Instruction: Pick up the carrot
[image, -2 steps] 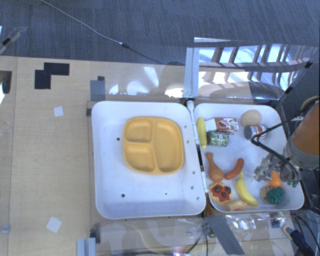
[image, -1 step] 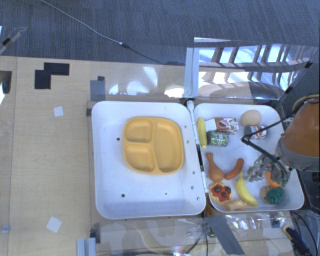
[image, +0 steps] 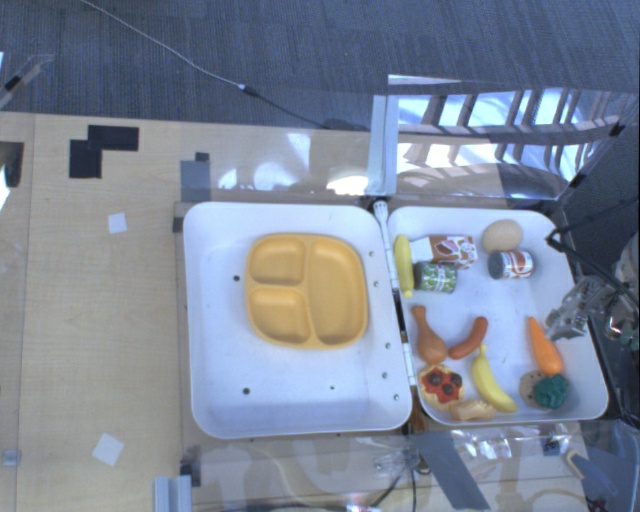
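Observation:
The orange carrot (image: 543, 345) lies near the right edge of the right bin (image: 505, 310), its tip pointing up and to the left. My gripper (image: 574, 312) hangs over that bin's right rim, just up and to the right of the carrot's upper end. Nothing is visibly held by it. The dark arm reaches in behind it from the right.
Around the carrot lie broccoli (image: 548, 391), a banana (image: 490, 380), a sausage (image: 468, 338), a drumstick (image: 430, 337), a pizza slice (image: 441, 383), two cans (image: 435, 277) (image: 511, 264) and a small box (image: 450, 248). The left bin (image: 220, 380) holds a yellow divided plate (image: 305, 290).

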